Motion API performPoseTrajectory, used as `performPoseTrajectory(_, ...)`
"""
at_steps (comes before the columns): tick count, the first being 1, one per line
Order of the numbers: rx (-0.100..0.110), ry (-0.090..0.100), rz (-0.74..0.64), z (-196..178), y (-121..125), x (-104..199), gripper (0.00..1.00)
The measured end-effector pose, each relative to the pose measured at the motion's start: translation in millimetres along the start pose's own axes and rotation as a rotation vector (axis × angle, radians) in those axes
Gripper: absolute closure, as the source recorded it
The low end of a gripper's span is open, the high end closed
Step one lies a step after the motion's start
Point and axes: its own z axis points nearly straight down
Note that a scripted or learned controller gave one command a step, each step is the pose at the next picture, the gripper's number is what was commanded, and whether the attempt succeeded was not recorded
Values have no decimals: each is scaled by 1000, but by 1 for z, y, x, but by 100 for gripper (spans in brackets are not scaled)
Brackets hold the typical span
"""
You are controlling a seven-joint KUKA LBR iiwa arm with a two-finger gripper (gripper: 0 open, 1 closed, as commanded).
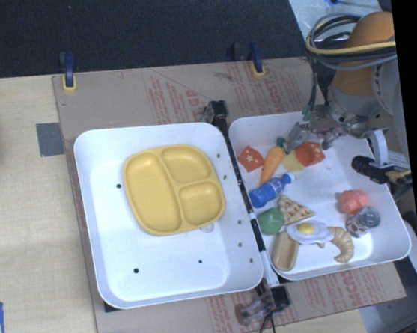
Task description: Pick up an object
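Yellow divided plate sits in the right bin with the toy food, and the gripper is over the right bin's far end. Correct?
Not quite. The camera view shows the yellow divided plate in the left bin, apart from the toy food. The toy food lies in the right bin, and the gripper is over that bin's far end, as you say.

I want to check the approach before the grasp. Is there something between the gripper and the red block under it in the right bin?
Nothing visible does. The gripper hangs directly over the small red block in the right white bin; a yellow piece and an orange toy carrot crowd its left side.
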Motion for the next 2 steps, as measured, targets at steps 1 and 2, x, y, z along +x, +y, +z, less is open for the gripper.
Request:
performPoseTrajectory(1, 11, 3, 4, 0, -70, 51, 0)
performPoseTrajectory(2, 9, 1, 13, 0, -147, -13, 0)
